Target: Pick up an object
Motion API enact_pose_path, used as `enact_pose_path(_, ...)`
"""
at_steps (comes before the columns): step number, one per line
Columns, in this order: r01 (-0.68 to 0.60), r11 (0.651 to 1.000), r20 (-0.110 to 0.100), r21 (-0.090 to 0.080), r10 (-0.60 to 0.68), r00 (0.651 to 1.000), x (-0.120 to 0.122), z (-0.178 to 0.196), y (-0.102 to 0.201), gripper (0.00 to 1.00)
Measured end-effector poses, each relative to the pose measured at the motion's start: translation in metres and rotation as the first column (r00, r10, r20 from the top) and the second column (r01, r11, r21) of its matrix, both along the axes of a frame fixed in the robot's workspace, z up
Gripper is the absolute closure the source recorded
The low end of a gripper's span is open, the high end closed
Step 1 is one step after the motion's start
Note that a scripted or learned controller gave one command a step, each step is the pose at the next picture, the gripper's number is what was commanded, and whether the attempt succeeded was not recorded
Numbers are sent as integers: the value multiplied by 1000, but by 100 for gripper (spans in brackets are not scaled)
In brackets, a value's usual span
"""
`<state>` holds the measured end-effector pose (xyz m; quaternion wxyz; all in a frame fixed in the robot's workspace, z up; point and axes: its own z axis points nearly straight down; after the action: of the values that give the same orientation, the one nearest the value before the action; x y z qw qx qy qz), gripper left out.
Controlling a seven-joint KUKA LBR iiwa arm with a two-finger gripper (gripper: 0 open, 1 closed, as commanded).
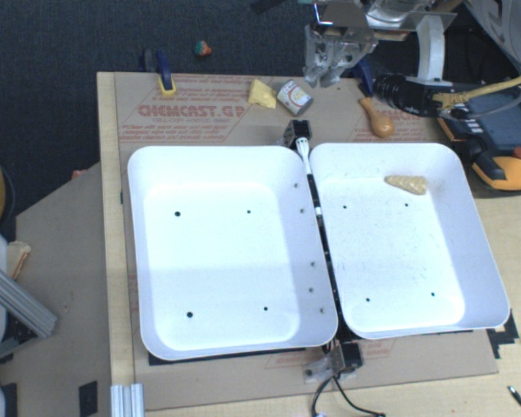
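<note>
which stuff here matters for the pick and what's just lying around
Job: gripper; tan piece in the right bin.

Lying about: left bin, yellow chunk, small box, wooden-handled tool, blue clamp.

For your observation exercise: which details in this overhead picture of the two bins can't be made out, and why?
- Gripper, camera view: its fingers blur together, so open or shut is unclear.
- Arm above the gripper: cut off by the top edge.
- Tan object in the right bin: too small to identify.
- Small block behind the bins: label unreadable.
</note>
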<state>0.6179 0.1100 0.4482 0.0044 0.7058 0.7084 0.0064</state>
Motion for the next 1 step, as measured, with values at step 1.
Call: enact_pose_path(1,5,1000,-25,-4,-5,1000,-49,-79,-3,100)
